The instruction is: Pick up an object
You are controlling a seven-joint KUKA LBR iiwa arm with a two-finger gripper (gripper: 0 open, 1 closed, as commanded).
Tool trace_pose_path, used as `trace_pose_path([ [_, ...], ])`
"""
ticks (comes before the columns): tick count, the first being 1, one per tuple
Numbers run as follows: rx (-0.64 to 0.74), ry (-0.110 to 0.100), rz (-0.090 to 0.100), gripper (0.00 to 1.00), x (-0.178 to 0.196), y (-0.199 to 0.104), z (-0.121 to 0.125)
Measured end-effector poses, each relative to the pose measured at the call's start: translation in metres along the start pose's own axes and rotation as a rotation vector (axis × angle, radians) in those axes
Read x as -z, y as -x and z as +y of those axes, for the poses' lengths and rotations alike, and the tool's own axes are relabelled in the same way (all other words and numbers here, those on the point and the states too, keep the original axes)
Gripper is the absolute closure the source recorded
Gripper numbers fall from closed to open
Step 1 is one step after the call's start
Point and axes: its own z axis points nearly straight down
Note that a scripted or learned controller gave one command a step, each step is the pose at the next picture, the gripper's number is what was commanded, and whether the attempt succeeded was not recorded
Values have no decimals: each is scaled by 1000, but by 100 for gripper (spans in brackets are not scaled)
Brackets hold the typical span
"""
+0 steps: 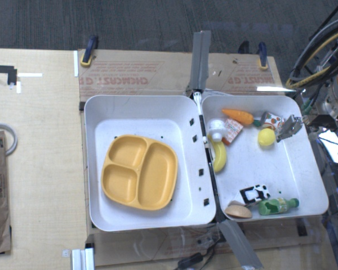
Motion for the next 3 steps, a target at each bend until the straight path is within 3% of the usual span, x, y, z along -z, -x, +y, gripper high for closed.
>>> trace_pose_path([
  [1,112,2,-2,0,52,45,-31],
  [2,113,0,-2,100,60,46,-30],
  [3,196,2,-3,100,150,61,41],
])
